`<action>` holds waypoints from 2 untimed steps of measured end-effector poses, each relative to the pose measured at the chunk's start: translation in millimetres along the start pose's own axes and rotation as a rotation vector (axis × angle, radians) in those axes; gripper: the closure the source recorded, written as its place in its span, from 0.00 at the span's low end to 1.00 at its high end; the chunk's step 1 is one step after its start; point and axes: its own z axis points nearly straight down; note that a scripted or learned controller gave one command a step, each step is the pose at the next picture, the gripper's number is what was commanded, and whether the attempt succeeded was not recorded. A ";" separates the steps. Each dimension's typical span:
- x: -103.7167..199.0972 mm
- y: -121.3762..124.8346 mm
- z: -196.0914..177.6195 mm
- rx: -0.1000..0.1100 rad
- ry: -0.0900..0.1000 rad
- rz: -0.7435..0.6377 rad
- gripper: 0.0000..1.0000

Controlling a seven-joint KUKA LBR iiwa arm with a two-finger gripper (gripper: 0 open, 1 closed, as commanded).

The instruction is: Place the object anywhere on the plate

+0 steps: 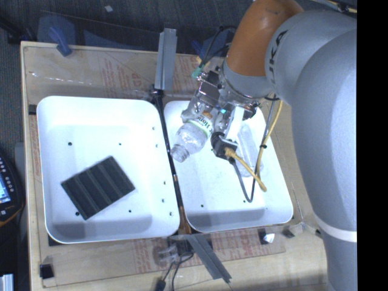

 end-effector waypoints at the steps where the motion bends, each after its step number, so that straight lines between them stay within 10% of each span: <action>1: 2.8 4.7 0.8 -0.006 0.001 0.064 1.00; 2: -2.1 24.2 7.0 -0.005 0.002 0.123 1.00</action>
